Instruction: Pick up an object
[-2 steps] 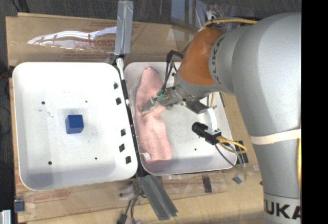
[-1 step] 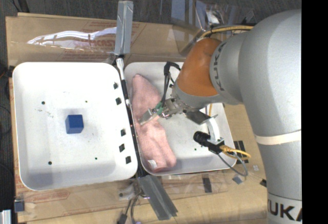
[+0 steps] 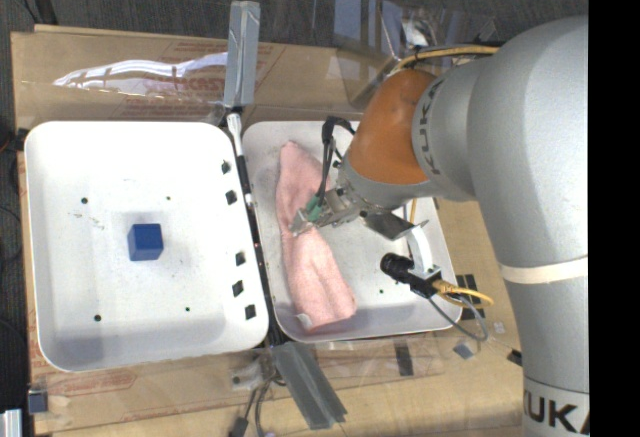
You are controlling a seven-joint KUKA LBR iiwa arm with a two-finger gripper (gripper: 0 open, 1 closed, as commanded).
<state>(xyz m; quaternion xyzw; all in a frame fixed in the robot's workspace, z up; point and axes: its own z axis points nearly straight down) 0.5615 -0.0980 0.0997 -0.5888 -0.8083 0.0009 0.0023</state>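
So the gripper [image 3: 312,214] is down in the right bin [image 3: 420,320], right at the pink cloth [image 3: 312,260], about halfway along its length. Honestly the tip is a small dark-and-greenish blob against the fabric, and I can't tell whether it's spread or pinched, or whether any cloth is actually caught in there. It looks like it's touching the cloth's right-hand edge, but that's as far as I'd go.

The cloth itself runs in a long strip from above the gripper to well below it, slightly bent near the contact spot, with its lower end bunched up near the bin's bottom wall.

Just right of the tip, the wrist and the orange band [image 3: 392,135] sit over the upper right part of the bin and hide the floor there. The big grey arm [image 3: 520,185] covers the whole right side and is cut off at the frame edges. Below and right of the gripper a black connector with a yellow cable [image 3: 440,287] hangs over the bin floor.

Way off to the left of the gripper, past the divider where the two rims meet, the left bin [image 3: 60,165] holds a small blue cube [image 3: 146,241], sitting on its own near the middle. A few dark specks dot that bin's floor, too small to make out.

Under everything there's a cardboard sheet [image 3: 130,55] with some shiny plastic [image 3: 140,77] on top.
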